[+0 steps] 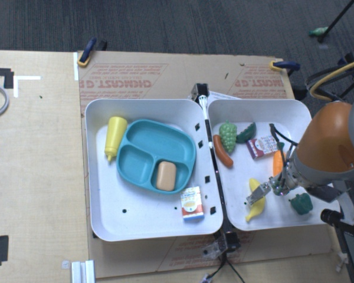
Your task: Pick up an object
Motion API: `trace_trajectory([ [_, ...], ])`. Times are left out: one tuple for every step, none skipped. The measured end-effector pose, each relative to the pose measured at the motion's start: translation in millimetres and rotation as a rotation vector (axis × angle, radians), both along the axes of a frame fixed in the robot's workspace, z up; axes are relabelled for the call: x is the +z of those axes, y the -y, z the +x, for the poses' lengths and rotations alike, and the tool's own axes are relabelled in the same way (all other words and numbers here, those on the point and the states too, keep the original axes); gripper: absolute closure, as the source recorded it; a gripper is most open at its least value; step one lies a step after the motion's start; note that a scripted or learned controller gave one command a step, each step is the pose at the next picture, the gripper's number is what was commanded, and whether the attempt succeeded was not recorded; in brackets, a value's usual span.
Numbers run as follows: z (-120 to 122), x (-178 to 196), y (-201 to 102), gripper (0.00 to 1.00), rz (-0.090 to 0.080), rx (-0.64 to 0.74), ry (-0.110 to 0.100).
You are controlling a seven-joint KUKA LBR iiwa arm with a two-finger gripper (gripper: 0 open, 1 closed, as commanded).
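While the arm hangs low over the right bin, its gripper sits just above the banana, near that bin's front left. The left bin holds a teal divided plate with a tan bread-like piece in one compartment, a yellow mustard bottle just beside the plate's left rim, and a small carton near the front wall.

In the right bin, going down in size, lie the banana, a red sausage by the left wall, a maroon packet, a bunch of green grapes, a dark green vegetable at the front right, a dark green leafy piece, and an orange carrot-like piece partly hidden by the arm.

The banana's long axis runs from upper left to lower right... more nearly front to back, one tip towards the bin's middle and the other towards the front wall. Whether the fingers are spread or pinching it, I cannot tell; the tips blur against the fruit.

My judgement: the fingers appear to meet the banana near its upper end, not its middle, so a lift could let it swing or slip out. Its curved skin could also roll away under an off-centre squeeze.
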State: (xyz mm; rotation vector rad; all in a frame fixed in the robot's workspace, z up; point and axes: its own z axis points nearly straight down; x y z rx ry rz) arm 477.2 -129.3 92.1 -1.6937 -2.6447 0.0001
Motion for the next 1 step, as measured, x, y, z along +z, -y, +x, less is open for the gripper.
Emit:
trace_trajectory([
  [0.3, 9.5, 0.2, 1.00, 0.000, -0.004, 0.001],
])
